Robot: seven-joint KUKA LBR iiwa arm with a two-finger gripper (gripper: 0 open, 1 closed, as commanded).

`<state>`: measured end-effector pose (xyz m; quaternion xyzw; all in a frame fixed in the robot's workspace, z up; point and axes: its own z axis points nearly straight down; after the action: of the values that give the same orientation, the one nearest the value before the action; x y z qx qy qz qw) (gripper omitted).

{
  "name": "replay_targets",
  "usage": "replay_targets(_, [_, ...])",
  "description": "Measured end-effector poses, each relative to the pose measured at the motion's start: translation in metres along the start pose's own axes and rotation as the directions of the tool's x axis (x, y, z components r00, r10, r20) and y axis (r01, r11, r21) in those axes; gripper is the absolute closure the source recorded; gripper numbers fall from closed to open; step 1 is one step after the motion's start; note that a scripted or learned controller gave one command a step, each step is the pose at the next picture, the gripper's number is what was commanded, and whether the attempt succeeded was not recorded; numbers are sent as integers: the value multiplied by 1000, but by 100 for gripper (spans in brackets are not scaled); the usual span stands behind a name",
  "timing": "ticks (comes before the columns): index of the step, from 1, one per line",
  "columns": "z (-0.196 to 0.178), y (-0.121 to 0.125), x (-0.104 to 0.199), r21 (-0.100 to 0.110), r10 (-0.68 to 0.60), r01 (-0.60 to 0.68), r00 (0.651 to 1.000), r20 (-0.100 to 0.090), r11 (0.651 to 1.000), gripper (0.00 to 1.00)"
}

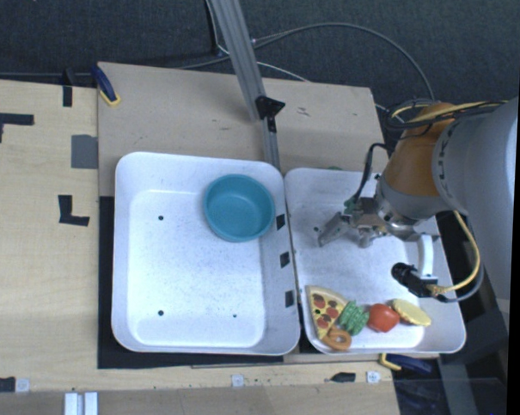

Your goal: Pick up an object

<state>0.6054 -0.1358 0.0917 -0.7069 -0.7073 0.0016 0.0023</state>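
Observation:
My gripper [346, 237] hangs over the upper middle of the right bin [326, 265], its two fingers spread open with nothing between them. Along that bin's front edge lie a pizza slice [324, 307], a green piece [352, 316], a red tomato [382, 317] and a yellow piece [411, 312], all well in front of the gripper. A small orange ring [339, 338] rests by the pizza slice. A blue bowl [238, 207] stands upright at the back of the left bin [154, 266].
A grey metal pole [249, 64] slants down from the top to the gap between the bins. Cables [429, 283] loop beside the wrist on the right. Black clips [285, 259] sit on the divider between the bins.

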Motion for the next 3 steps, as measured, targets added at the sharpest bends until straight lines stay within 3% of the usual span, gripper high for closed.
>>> replay_targets(1, [-13, 1, 0, -5, -1, 1, 1000, 1, 1000, 100])
replay_targets(3, [-117, 10, 0, -10, 0, 0, 1000, 2, 1000, 100])
